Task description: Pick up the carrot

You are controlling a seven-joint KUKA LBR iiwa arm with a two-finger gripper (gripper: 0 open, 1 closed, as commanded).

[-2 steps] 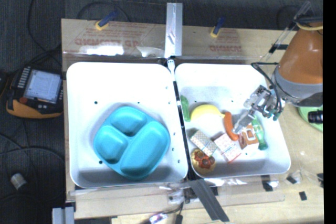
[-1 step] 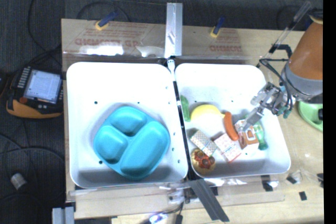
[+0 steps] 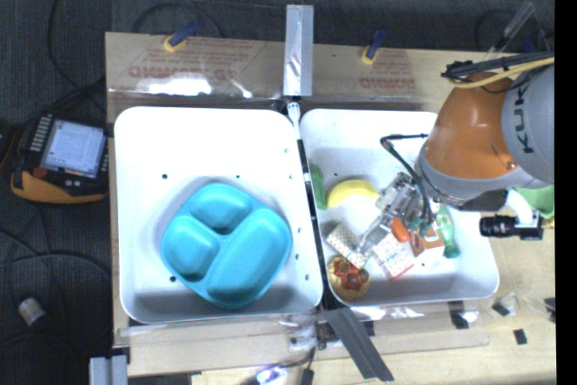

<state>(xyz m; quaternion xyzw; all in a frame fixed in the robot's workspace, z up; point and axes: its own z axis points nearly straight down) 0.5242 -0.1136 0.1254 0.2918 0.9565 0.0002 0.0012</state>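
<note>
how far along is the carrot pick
Done: the arm has reached into the right bin, and the pincer sits low among the clutter near the yellow fruit. In hand: nothing visibly gripped. The carrot, orange, lies in the bin beside the wrist. Left: close on it and lift.

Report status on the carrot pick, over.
Gripper low in right bin, grip state unclear. Carrot lies beside it, orange with green top, not visibly held. Clutter close: yellow lemon, patterned packets.
</note>
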